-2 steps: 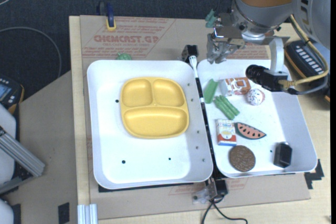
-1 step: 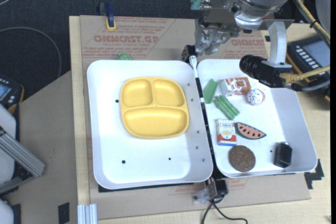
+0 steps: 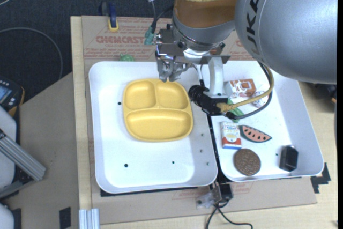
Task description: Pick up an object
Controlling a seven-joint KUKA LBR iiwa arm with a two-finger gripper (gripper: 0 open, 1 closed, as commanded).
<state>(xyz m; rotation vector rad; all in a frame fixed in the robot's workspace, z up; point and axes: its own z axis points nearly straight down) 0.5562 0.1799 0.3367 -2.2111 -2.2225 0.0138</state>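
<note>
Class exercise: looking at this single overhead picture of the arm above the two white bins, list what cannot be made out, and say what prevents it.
- Gripper, camera view: small and dark at the yellow divided plate's back rim; contact cannot be judged.
- Right bin, camera view: its back part is covered by the arm.
- Small packet, camera view: partly behind the cables; print too small to read.
- Carton, camera view: label too small to read.

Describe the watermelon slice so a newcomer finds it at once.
Look in the right-hand white bin. Near its middle lies the watermelon slice, right of a small carton and above a brown disc. It alone is a red wedge with dark seeds.
</note>
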